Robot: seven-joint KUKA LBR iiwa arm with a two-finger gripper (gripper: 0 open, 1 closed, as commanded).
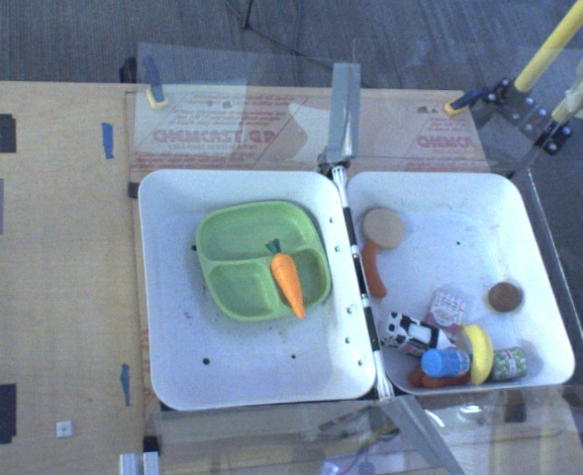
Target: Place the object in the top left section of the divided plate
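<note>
We see the carrot [288, 281] lying in the green divided plate [234, 237], which sits in the left bin [172, 354] a little far of that bin's middle. The carrot's green leafy end points to the middle of the plate, where the ridges meet, and its orange tip reaches the plate's near rim. It lies along the ridge between the two near sections, mostly on the right one. The far section of the plate holds nothing.

In the right bin [469, 201] we find a tan round disc [383, 228] by the far left corner, with a reddish sausage [373, 269] just near of it along the left wall. A small brown round piece [505, 296] sits apart toward the right wall. In the near part of this bin several things crowd together: a pink and white packet [448, 307], a black and white toy [410, 333], a blue item [443, 362], a yellow banana [479, 352] and a green can [511, 363].

Both bins rest on the wooden worktop [53, 265].
</note>
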